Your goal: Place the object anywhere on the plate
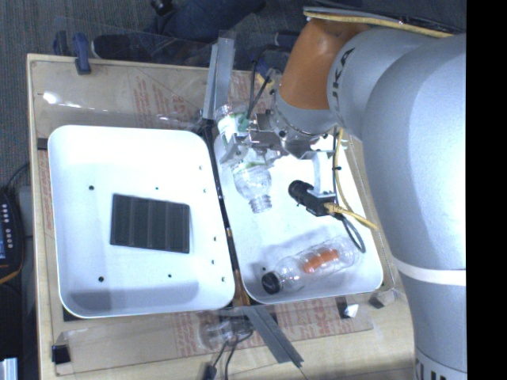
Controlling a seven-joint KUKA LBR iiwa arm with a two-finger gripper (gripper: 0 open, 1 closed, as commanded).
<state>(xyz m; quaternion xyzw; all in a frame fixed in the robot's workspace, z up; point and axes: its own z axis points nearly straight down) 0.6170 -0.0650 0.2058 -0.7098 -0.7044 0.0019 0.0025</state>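
— What is seen at the end effector (252, 142)?

— It is found over the far end of the right bin (366, 269), below the orange band (310, 66) of the grey arm (404, 133). Whether it is open or closed cannot be told, since its tip is lost among metal parts and glare.

— Can any writing be read?

— Dark letters are printed on the arm just beside the orange band, but they are seen at a slant and are cut off; only something like "KU" can be made out. Faint reddish print is spread over the table (142, 93) around the bins, and it is too pale to be read. A green and white label is seen on a small item right at the end effector, and its text cannot be read.

— Where is the task's object relative to the end effector?

— A small clear bottle (254, 184) lies directly beneath it, touching or nearly touching; a grip on it cannot be confirmed. A second clear bottle (310, 266), with a black cap and orange contents, lies well apart from the end effector, at the near end of the same bin.

— And the plate?

— A dark ribbed rectangular plate (150, 223) is set in the middle of the left bin (79, 149), well apart from the end effector, across the divide between the bins. A black cable fitting (307, 197) with a yellow cable is hung just beside the small bottle.
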